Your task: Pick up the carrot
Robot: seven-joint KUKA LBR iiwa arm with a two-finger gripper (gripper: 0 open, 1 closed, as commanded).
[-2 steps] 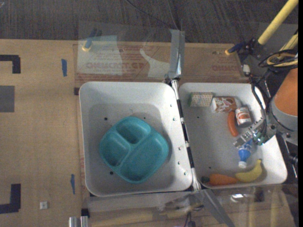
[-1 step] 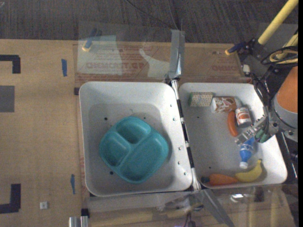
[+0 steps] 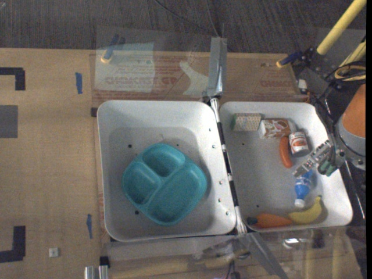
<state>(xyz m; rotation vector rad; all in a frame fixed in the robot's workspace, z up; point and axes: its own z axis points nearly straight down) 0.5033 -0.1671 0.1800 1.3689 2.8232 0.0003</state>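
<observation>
The carrot (image 3: 273, 220) is orange with a dark stub at its left end. It lies flat along the front wall of the right bin (image 3: 261, 173), near the front left corner. My gripper (image 3: 311, 162) hovers over the right side of that bin, just above the blue bottle (image 3: 302, 189) and well behind and to the right of the carrot. Nothing of the carrot is in the gripper. The grey arm with its orange band (image 3: 356, 118) comes in from the right edge.
A yellow banana (image 3: 307, 212) lies right beside the carrot's tip. An orange sausage (image 3: 285, 151), a small can (image 3: 298, 142), a carton (image 3: 274, 128) and a beige block (image 3: 247, 121) fill the bin's back. The left bin (image 3: 116, 127) holds a teal divided plate (image 3: 165, 182).
</observation>
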